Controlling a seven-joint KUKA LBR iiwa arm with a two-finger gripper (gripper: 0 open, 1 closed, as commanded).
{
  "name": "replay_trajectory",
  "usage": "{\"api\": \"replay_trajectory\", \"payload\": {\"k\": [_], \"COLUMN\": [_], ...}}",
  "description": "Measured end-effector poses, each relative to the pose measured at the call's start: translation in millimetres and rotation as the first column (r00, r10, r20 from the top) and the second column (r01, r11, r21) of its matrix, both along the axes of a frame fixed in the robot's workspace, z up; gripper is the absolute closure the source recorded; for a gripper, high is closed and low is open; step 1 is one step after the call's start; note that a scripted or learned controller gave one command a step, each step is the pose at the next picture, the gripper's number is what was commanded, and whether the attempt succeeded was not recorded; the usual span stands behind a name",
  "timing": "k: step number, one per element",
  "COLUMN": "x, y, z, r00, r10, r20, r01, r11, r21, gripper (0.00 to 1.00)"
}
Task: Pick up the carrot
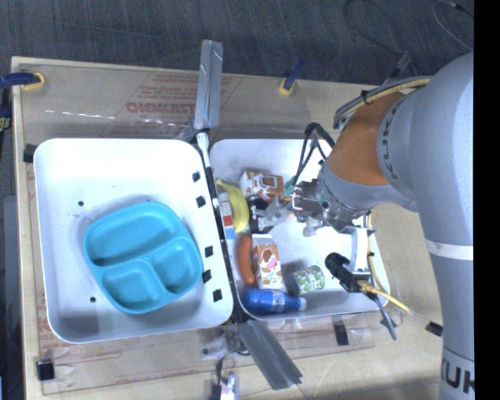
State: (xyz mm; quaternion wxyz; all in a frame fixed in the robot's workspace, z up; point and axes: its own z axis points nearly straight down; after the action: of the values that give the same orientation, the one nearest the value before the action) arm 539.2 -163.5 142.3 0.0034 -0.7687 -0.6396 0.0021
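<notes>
Several risks looming: carrot (245, 259) lying wedged against the right bin's left wall (225, 248), touching the juice carton (267, 265), just below the banana (236, 204), so likely snagging a neighbour. Jaws (277, 209) hovering over the snack box (261, 184), near the carrot (open or closed, impossible telling). Offering little room except rightward, over bare bin floor.

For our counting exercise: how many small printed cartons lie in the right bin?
2. One carton lies near the bin's middle, beside the banana; the other carton lies nearer the front, beside the carrot. The arm may hide more.
</notes>
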Motion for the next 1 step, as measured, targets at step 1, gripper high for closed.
{"api": "replay_trajectory", "payload": {"k": [1], "x": [-39.1], "y": [33.1], "z": [-48.3], "r00": [0.988], "r10": [0.156], "r20": [0.013], "r01": [-0.156], "r11": [0.988], "r21": [-0.011], "gripper": [0.0]}}
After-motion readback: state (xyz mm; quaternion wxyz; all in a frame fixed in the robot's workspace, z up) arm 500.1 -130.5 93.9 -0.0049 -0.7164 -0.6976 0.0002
